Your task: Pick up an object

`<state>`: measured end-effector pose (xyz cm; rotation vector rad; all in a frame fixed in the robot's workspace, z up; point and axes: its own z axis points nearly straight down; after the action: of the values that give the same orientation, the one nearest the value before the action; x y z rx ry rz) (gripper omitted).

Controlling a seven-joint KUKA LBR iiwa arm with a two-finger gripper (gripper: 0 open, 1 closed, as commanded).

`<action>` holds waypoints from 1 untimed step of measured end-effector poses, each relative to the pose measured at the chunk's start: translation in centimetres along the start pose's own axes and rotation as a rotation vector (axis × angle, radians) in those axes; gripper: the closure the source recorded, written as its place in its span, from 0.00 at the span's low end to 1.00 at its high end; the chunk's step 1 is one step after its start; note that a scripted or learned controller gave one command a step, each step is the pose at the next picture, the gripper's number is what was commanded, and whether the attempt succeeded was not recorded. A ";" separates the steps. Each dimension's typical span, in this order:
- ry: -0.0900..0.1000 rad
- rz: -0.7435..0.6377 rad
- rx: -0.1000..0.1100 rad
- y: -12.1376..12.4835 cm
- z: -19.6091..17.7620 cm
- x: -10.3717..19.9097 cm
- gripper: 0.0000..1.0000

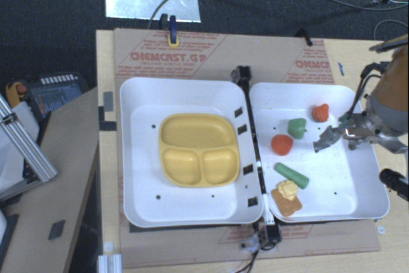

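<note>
On the right white bin (367, 204), a round red tomato (282, 144); claw (333, 136) state unclear.

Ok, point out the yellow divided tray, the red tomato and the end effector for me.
yellow divided tray (195, 131): camera view, floor of its large upper compartment.
red tomato (282, 144): camera view, middle of its top.
end effector (321, 142): camera view, at its fingertips over the right bin.

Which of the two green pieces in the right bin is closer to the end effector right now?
The small chunky green piece, up beside the red item. The end effector hangs just to its right; the long green piece lies lower, toward the bin's front.
</note>
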<state>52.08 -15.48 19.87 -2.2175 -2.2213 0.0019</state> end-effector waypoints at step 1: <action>-0.001 0.001 -0.001 -0.2 5.9 -0.7 0.00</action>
<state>51.83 -16.16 13.94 -2.2198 -2.2209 0.0010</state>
